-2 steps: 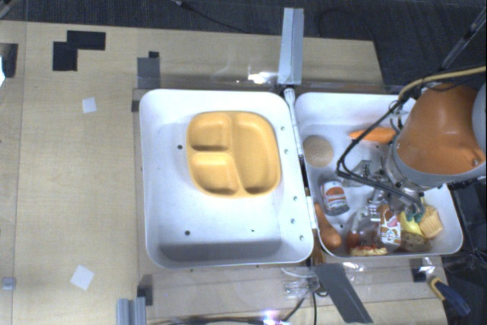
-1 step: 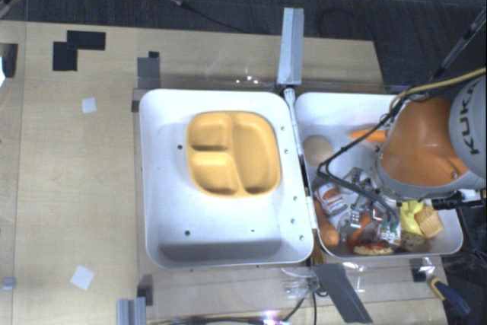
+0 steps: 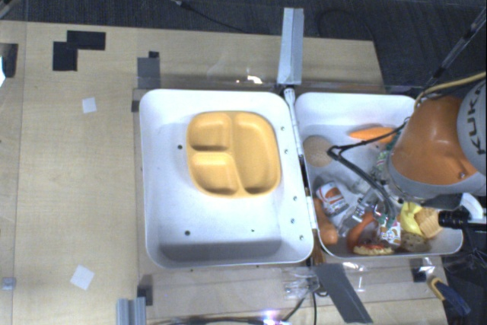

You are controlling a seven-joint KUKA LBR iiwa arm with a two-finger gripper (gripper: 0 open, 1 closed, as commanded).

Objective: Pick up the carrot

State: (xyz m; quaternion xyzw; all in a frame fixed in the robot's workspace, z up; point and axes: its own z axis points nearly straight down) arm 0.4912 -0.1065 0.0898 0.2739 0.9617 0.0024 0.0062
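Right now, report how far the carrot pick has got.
Done: the arm has reached over the right bin, its gripper low among the toy food. In hand: nothing that can be confirmed; the carrot lies on the bin floor near the far wall, apart from the gripper. Left: reach the carrot, close on it and lift. The yellow tray sits in the left bin.

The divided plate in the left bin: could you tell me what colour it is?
The divided plate is yellow, a mustard shade, plainly seen in the camera view.
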